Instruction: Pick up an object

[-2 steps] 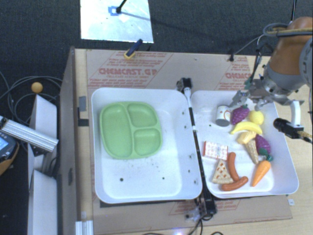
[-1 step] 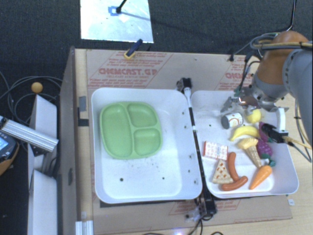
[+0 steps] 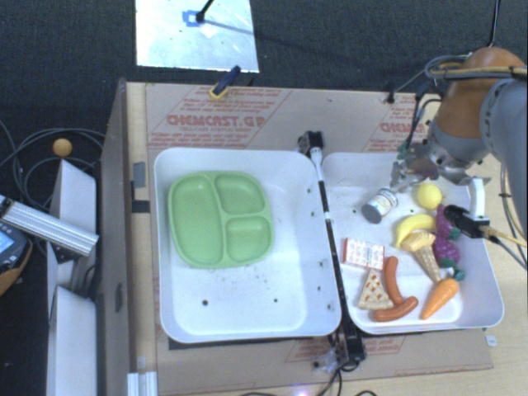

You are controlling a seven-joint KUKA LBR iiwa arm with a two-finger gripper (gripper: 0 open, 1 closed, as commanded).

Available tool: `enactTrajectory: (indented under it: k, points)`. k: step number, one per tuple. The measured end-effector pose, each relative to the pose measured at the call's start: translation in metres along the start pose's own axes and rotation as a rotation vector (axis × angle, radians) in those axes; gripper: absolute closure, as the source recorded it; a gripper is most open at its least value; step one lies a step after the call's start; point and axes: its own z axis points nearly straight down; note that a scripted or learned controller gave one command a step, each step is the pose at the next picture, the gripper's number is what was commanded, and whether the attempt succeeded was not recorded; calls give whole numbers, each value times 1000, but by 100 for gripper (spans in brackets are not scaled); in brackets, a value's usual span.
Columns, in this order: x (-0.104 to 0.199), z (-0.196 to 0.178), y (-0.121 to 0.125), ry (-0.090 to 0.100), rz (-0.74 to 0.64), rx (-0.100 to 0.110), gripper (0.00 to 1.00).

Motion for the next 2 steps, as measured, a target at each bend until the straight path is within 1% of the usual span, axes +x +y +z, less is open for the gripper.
enactTrajectory:
  k: [1,2]
  points:
    - [0,0,0,0,0,0,0]
    - [72,19,17,2,-1,5,0]
